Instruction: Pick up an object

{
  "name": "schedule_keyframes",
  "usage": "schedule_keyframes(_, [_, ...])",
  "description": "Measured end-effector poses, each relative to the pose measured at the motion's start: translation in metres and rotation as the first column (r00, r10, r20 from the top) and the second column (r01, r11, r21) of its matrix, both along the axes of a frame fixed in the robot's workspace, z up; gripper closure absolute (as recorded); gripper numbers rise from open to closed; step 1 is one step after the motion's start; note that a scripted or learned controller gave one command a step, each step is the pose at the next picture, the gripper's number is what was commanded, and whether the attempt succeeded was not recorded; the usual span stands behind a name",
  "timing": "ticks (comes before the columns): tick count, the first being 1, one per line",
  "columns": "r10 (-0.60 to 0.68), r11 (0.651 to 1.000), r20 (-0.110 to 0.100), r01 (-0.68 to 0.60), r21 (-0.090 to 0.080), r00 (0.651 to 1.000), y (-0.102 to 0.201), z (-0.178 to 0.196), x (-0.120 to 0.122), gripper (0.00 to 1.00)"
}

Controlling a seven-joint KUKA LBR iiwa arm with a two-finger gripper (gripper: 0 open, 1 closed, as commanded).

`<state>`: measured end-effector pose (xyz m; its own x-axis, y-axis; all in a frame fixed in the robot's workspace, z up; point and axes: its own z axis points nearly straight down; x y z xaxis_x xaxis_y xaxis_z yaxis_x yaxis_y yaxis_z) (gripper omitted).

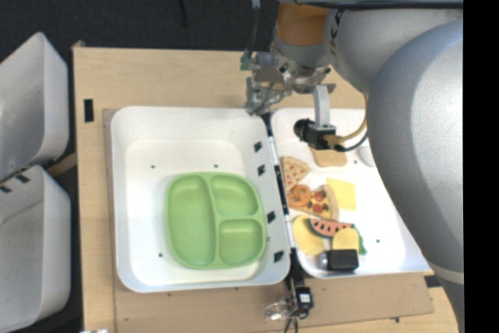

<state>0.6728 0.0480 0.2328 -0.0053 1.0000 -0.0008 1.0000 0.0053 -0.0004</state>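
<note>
- The toy food pieces lie in the right bin (390, 234), bunched along its left half: a tan toast-like piece (330, 158) near the top, a waffle-patterned wedge (294, 168) below it, a pizza slice (312, 201) and a yellow cheese square (341, 194) side by side, then a watermelon slice (330, 228) and a small black block (341, 260) at the near end.
- The pieces touch or overlap one another and crowd the wall between the two bins; the right half of that bin's floor is bare.
- The end effector (263, 101) hangs at the far end of the dividing wall, above the bins' rims and well apart from the food; whether it is spread or closed cannot be told.
- The left bin (140, 168) holds a green divided plate (214, 220) toward its near right, with open white floor to the left and behind.
- Both bins sit on a pale wooden counter (156, 74); dark floor lies beyond it.
</note>
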Motion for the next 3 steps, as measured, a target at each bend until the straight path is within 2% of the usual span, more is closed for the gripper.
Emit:
schedule_keyframes(1, [-0.001,1.0,0.001,0.001,0.0,1.0,0.028,0.005,0.008,1.0])
schedule_keyframes(2, [-0.006,1.0,-0.004,0.006,-0.002,1.0,0.021,-0.002,-0.008,1.0])
schedule_keyframes(3, [-0.002,1.0,0.0,0.002,-0.001,1.0,0.027,0.0,0.006,1.0])
